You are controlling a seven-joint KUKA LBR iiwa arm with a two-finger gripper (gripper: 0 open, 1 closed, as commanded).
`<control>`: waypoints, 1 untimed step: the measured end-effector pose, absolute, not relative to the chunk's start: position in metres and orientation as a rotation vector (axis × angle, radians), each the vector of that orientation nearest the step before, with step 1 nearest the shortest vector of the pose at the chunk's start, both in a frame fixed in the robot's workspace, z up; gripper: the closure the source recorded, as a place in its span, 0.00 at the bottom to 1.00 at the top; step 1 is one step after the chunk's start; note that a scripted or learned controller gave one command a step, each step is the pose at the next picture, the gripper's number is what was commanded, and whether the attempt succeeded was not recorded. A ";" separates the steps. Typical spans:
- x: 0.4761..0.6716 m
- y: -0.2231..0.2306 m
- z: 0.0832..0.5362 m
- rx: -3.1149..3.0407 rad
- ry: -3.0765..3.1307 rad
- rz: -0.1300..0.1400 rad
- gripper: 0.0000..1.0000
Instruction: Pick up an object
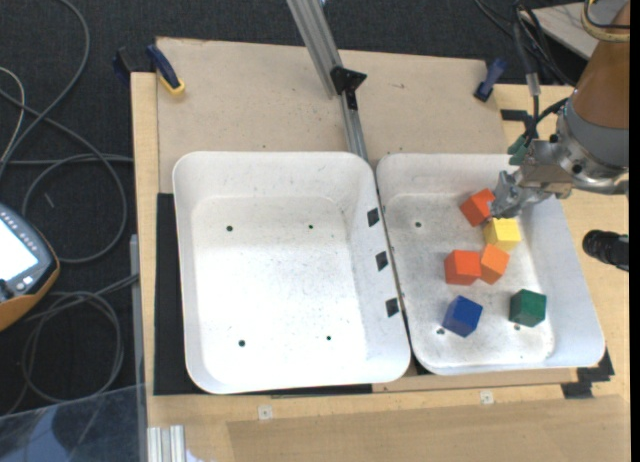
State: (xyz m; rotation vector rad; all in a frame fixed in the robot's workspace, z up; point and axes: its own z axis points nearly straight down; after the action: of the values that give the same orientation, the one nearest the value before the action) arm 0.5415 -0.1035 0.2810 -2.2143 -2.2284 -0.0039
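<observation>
From the camera above, my claw (pixel 505 200) hangs low at the far edge of the right bin (pixel 570 280), right by a red block (pixel 476 207) and a yellow block (pixel 503 232), and I cannot tell how it is set. I think these blocks are small, light and hard, so I should pinch two flat sides. The bin floor looks smooth, but two orange blocks (pixel 476 265) sit close, so room is tight.
</observation>
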 end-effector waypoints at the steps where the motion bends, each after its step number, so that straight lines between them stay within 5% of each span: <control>1: 0.556 -0.044 0.274 -2.212 -2.229 -0.003 1.00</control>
State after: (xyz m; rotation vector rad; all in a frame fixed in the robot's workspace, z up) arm 0.5561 -0.0440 0.2742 -2.2122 -2.2287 -0.0032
